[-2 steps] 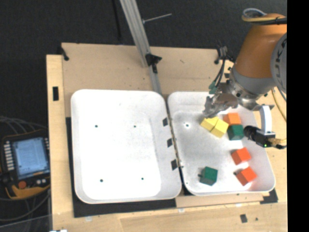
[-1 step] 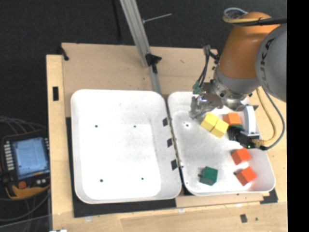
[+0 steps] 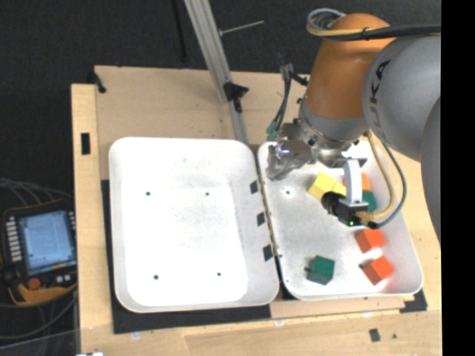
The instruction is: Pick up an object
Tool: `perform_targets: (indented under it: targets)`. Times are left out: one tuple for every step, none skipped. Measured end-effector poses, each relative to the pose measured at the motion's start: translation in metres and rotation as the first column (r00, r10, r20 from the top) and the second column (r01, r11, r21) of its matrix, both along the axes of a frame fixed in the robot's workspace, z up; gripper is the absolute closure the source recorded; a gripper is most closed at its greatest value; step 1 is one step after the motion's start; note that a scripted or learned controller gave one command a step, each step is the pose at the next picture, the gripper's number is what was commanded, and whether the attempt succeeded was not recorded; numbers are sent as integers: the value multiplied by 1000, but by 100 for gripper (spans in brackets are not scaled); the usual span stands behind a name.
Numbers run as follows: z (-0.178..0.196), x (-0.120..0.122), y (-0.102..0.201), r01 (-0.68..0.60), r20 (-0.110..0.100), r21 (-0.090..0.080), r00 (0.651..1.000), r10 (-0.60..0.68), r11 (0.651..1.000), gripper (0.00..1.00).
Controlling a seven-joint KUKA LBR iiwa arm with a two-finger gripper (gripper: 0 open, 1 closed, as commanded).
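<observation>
The likeliest target is the yellow block (image 3: pixel 323 185), lying in the upper middle of the right bin (image 3: pixel 297 232) just beside the wrist hardware. Nothing looks lifted: every object rests on the bin floor, so by my reading the pick is not yet made and the whole grasp-and-raise remains to do.

The gripper (image 3: pixel 280 163) sits low over the bin's upper left corner, close to the divider between the bins and apart from the yellow block; whether it is apart or together I cannot tell, since the metal parts blur into one another there.

Counting the loose things in the right bin: one yellow block, one dark green block (image 3: pixel 320 269) near the front edge, two orange blocks (image 3: pixel 369 239) (image 3: pixel 378 269) toward the right wall (one just behind the other), and a scrap of teal (image 3: pixel 368 199) half hidden by cabling, which may be another block.

The left bin (image 3: pixel 133 221) lies alongside, two bins in all.
</observation>
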State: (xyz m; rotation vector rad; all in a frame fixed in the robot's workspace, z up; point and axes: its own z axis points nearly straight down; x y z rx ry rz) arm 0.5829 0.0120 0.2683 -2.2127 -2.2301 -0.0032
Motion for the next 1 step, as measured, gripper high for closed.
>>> perform_targets:
  targets:
    - [0,-10,48,0,-2,0,1000,0,1000,100]
